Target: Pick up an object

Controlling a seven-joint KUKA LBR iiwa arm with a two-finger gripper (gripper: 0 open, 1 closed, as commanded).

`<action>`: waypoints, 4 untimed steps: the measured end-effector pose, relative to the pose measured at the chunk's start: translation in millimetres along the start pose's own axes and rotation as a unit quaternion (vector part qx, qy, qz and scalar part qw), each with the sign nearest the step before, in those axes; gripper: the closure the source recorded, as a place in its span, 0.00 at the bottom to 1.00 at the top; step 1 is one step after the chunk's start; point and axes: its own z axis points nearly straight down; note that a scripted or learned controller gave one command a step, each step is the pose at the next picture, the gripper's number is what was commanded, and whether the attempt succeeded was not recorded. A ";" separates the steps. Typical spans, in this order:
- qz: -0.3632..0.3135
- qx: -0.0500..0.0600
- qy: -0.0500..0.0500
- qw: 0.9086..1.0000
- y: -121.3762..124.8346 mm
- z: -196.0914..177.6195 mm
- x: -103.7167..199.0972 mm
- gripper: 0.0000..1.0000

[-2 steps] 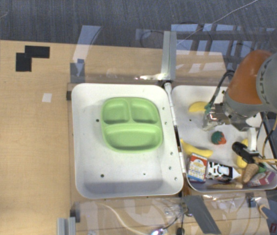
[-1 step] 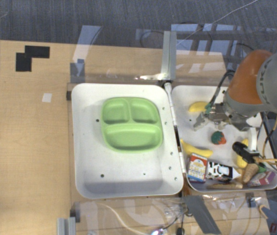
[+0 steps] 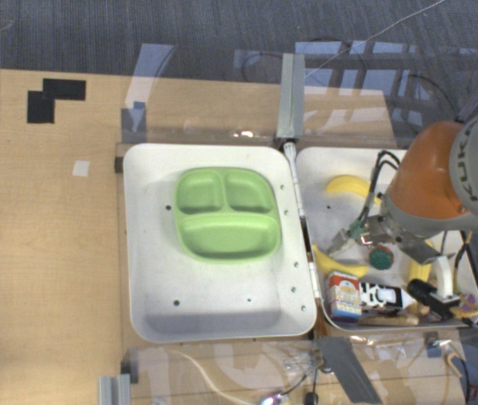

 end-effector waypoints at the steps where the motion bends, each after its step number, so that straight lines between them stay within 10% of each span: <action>1: -0.045 0.002 0.002 0.999 69.3 3.3 -10.4 0.00; 2: -0.073 0.007 0.003 0.997 106.4 -92.6 17.9 0.00; 3: -0.075 0.003 0.002 0.997 108.7 -104.5 18.6 1.00; 4: -0.095 0.007 0.003 0.995 143.7 -119.8 10.7 1.00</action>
